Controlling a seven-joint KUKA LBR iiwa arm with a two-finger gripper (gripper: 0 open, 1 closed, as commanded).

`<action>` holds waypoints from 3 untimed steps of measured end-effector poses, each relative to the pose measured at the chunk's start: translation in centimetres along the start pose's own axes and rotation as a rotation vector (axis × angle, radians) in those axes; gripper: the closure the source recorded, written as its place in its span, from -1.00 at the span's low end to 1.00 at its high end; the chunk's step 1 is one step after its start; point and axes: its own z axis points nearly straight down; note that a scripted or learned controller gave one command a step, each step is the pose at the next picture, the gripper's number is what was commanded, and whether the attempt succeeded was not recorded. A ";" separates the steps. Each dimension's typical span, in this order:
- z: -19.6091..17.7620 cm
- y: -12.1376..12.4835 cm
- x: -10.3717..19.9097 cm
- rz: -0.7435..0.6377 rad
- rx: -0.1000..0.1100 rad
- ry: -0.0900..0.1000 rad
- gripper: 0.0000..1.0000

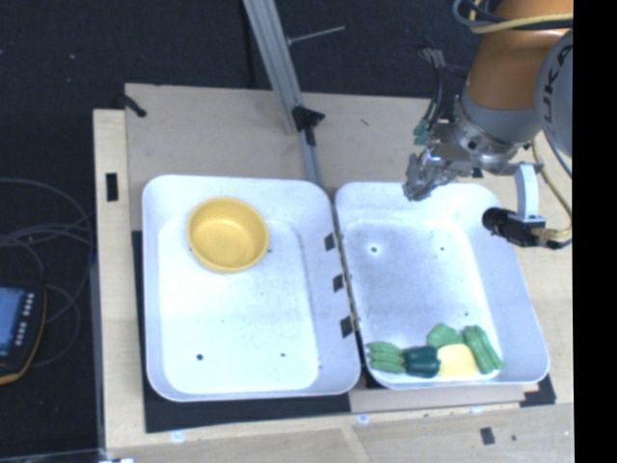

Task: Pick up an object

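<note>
Fingers [416, 187]: mine, hanging over the far edge of the right bin [511, 287], near its far-left corner. Open or shut: cannot tell from here, they blur into one dark tip. Nothing seen between them.
Arm [511, 56]: comes in from the far-right side of the desk [212, 123].
Targets: small heap along the right bin's near edge, well apart from my fingers. Green piece [386, 356], dark green piece [421, 360], yellow piece [457, 360], green stick [482, 348], small green lump [442, 335].
Left bin [241, 355]: yellow bowl [228, 234] in its far-left part, upright, mouth up.
Step in hand: approach, not yet over any piece.
Doing it well: cross the bin toward the near edge, pick the outermost piece, avoid the crowded middle and the bin wall.
Best candidate: green stick, my judgement.
Long axis: the stick runs slantwise, far-left to near-right. Close across it, not along it.
</note>
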 end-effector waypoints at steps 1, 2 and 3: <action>1.9 -1.3 4.4 0.001 0.002 0.000 1.00; 3.7 -2.6 9.7 0.000 0.002 0.000 1.00; 3.7 -4.8 14.0 0.000 0.001 0.000 1.00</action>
